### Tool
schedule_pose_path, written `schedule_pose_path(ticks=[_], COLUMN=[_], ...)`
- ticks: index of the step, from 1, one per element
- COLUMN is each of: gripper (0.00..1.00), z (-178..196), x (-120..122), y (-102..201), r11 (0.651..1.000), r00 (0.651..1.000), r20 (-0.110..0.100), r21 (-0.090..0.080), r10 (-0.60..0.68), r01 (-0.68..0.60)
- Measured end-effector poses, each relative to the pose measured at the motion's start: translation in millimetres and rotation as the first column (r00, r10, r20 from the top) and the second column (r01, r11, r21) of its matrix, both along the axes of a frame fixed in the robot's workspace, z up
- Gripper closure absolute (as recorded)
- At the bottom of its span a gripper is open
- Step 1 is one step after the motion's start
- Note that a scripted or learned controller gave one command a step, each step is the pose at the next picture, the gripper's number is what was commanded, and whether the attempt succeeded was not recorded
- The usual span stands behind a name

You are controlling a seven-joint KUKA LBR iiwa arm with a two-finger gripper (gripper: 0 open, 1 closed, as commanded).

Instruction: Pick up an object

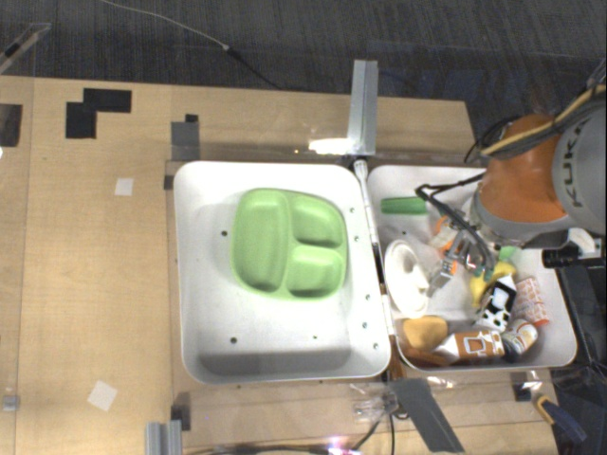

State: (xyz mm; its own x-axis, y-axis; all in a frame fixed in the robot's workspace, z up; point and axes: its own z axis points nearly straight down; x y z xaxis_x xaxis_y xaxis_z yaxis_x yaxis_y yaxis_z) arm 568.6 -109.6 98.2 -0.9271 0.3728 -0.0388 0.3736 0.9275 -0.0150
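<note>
End effector [453, 259] hangs low in your right bin [566, 349], among the clutter beside the white cup [406, 275]; its finger state you cannot tell.

— What sort of place is this?
— A robotics lab. A grey-and-orange industrial arm [531, 183] reaches over a plywood bench [85, 282] carrying two white bins [204, 349].
— Anything else?
— Aluminium brackets [363, 107] fix the bins, cables [142, 12] trail across dark carpet [285, 17], and black markers [95, 110] are stuck on the wood.
</note>
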Motion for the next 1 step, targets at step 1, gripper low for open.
schedule_pose_path(ticks=[1], gripper=[0.00], z=[0.2], x=[-3.3], y=[-1.8], r11=[0.998], r00=[0.998], r20=[0.003], r21=[0.003], r10=[-0.057], r01=[0.057])
